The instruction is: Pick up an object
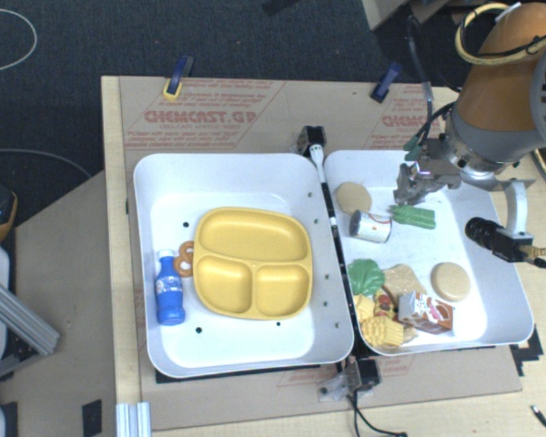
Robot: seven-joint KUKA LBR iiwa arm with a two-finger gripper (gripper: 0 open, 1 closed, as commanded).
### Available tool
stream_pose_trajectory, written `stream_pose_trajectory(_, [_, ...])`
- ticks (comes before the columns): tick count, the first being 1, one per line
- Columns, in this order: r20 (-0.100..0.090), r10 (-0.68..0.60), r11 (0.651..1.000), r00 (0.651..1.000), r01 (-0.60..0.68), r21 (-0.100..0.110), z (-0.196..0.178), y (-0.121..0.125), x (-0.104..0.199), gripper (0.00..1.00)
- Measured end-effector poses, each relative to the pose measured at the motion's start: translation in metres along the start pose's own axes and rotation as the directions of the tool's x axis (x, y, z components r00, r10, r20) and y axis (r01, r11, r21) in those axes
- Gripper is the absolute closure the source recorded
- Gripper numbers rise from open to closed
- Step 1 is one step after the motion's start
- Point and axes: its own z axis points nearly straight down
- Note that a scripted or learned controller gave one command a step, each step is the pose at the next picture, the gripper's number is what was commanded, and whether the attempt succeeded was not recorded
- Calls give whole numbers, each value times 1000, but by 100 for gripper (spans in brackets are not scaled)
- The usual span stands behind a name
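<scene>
My gripper (pixel 408 195) hangs over the back of the right bin (pixel 500 285), just above a green ridged piece (pixel 413 216). Nothing shows between its fingers. A small white cylinder with a red end (pixel 371 228) lies to the left of the green piece, and a tan round cookie (pixel 352 196) sits behind it. Toward the front of the bin are a green leafy item (pixel 365 277), a second round tan cookie (pixel 451 281), a yellow waffle-like piece (pixel 382 326) and a red and white packet (pixel 424 310).
The left bin (pixel 155 198) holds a yellow divided tray (pixel 252 262), a blue bottle (pixel 169 289) and a small brown pretzel (pixel 185 258). A black divider strip (pixel 329 217) runs between the bins. Clamps sit on the far edge of the board.
</scene>
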Motion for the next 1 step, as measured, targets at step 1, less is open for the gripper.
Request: stream_pose_trajectory(1, [1, 2, 1000, 1000, -2, 1, 12, 13, 56, 100])
